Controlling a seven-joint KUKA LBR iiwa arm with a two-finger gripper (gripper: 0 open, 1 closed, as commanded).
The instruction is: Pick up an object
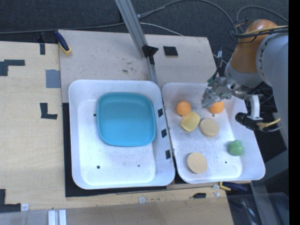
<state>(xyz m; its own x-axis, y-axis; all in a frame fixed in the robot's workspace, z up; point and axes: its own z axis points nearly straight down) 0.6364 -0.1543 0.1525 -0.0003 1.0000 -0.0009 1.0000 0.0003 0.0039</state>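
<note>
The right bin (248, 170) holds an orange ball (183, 108), a yellow lump (190, 122), a tan round piece (209, 127), a tan disc (197, 162) and a green ball (236, 147). A second orange ball (217, 108) lies near the bin's far side. My gripper (209, 101) hangs low over the far part of this bin, its tips just left of that second orange ball and touching or nearly touching it. Nothing shows between the tips.
The left bin (84, 139) carries a blue square plate (126, 119). A metal post (136, 27) rises slantwise behind the seam between the bins. Black clips (164, 132) sit along the divider.
</note>
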